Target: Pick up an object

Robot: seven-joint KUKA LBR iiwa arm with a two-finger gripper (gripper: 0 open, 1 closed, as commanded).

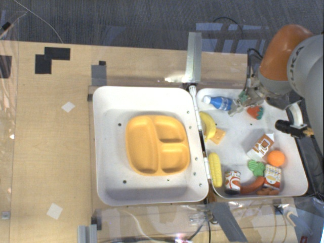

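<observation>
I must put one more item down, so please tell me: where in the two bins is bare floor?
Left white bin: bare strip all around the yellow divided plastic tray. Right white bin: a bare patch in the middle, between the yellow banana and the small brown-white carton. Its front edge is crowded, with the corn cob and orange ball.

a pale wooden tabletop [45,151] carrying black tape patches [50,58] is sitting on dark grey carpet [126,9], with thin cables [35,14] trailing across it.
</observation>
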